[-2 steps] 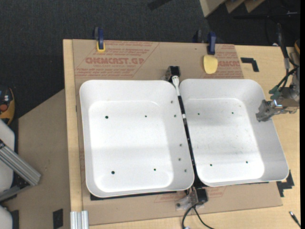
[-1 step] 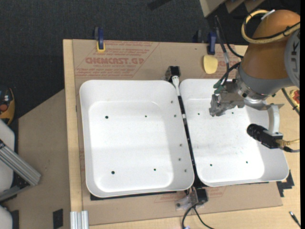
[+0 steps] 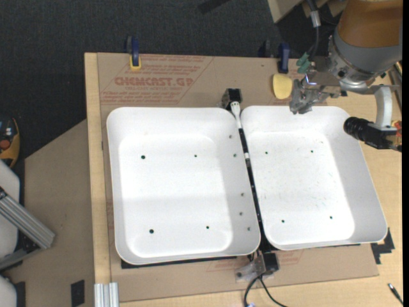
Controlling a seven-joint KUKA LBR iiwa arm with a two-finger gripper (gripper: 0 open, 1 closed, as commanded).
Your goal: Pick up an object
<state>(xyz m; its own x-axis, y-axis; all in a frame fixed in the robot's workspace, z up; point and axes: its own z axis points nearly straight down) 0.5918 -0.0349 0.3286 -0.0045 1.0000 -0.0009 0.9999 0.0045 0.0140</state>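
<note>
A small pale yellow object (image 3: 282, 86) lies on the brown board just beyond the far rim of the right bin (image 3: 358, 190). My gripper (image 3: 300, 105) hangs close to the right of it, over the right bin's far edge near that bin's far left corner. The yellow object sits beside the gripper, not between its tips. The orange band and grey wrist rise above it at the top right.
The left bin (image 3: 121, 171) lies beside the right one, with a black strip and clip (image 3: 231, 97) along the seam between them. Blue clamps (image 3: 133, 45) (image 3: 283, 56) stand at the board's far edge. Dark floor surrounds the bench.
</note>
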